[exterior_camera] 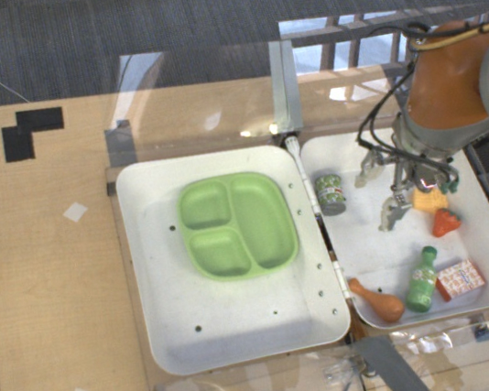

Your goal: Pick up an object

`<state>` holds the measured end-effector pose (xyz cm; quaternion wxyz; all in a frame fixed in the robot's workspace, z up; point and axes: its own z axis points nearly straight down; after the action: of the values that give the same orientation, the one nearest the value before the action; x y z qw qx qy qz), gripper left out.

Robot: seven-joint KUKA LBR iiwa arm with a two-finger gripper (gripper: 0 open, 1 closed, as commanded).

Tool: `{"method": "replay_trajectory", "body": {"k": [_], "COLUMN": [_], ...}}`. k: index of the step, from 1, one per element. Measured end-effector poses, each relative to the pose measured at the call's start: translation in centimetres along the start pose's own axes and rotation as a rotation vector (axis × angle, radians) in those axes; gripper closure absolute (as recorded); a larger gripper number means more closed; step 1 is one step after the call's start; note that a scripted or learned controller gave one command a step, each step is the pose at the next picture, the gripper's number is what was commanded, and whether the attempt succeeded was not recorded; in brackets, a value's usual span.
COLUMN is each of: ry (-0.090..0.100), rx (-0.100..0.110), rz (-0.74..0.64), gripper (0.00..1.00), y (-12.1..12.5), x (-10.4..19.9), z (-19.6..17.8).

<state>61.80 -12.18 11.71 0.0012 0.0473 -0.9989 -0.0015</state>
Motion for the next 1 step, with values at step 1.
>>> {"method": "replay_trajectory", "body": {"k": [1], "ry": [-0.022], "rx": [0.006], "rz": [-0.006], "gripper": [1.0], "y": [-0.02], "x": [-0.64], "z": [-2.0]}}
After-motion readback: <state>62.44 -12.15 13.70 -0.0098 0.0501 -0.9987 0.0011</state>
